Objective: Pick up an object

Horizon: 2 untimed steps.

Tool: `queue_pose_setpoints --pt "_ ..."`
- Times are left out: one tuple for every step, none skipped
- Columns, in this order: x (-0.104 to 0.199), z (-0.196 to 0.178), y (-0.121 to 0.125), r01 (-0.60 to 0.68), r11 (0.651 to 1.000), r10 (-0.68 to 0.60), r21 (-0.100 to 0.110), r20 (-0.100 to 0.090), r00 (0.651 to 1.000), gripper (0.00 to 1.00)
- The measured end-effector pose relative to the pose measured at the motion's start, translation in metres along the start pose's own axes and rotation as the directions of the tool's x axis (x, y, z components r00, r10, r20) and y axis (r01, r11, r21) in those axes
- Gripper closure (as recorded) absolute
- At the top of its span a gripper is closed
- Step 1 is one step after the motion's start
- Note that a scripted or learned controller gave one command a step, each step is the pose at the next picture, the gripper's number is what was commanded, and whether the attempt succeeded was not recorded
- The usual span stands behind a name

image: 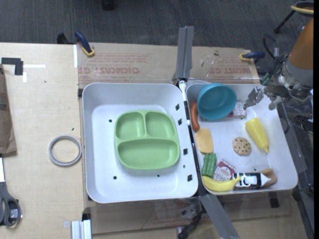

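The right bin [286,153] holds several things: a blue bowl [217,101] at the back, a yellow corn cob [257,133], a cookie [242,146], an orange slice [204,141], a red sausage [194,117], a green pickle [209,163], a banana [219,184], a dark bottle [249,180] and a red-and-white packet [225,171]. My gripper [263,98] hangs over the bin's back right corner, just right of the bowl and above the corn. It is open, with nothing between the fingers.
A green divided plate [147,139] lies in the left bin [94,133]. On the bench to the left are a grey tape ring [65,150] and scissors [7,210]. A grey post [184,54] rises behind the divider between the bins.
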<state>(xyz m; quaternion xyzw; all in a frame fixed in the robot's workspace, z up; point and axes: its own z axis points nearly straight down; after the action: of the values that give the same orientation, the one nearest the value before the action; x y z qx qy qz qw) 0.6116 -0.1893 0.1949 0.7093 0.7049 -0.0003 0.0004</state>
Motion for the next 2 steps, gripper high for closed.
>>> queue_pose_setpoints --pt "-0.018 0.102 0.011 0.058 0.998 -0.058 -0.001 -0.001 0.998 0.00" --pt "-0.016 0.103 -0.027 0.139 0.990 -0.139 0.000 0.000 0.990 0.00"
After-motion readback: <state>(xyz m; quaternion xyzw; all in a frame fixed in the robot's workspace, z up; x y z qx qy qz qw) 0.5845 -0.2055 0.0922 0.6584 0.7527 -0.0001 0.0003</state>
